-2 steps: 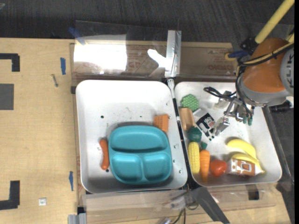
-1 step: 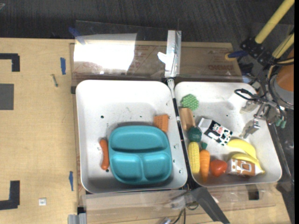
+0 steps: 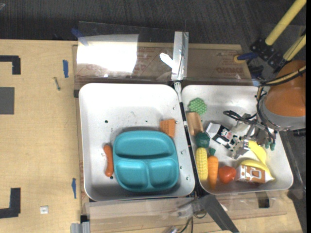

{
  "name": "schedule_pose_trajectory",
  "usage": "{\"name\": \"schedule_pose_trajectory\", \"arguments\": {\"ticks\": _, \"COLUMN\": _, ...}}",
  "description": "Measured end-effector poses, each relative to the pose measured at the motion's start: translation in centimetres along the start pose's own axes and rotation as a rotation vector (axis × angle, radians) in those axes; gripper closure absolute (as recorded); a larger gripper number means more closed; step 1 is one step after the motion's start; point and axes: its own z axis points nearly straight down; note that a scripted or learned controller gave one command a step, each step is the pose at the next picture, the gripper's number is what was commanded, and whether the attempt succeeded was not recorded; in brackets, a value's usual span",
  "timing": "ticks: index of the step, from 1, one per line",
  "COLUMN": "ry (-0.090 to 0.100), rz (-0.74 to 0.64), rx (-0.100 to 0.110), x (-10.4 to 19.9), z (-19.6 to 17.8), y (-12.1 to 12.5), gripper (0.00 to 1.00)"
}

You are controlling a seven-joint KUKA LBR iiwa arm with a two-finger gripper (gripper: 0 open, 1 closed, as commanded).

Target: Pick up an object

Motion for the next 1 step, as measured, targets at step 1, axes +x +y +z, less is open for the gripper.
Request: {"name": "schedule_pose_trajectory", "arguments": {"ticks": 1, "ry": -0.013, "rz": -0.001, "rx": -0.001, "x": -0.38, "z": -1.30, "y": 0.10, "gripper": 1.00}}
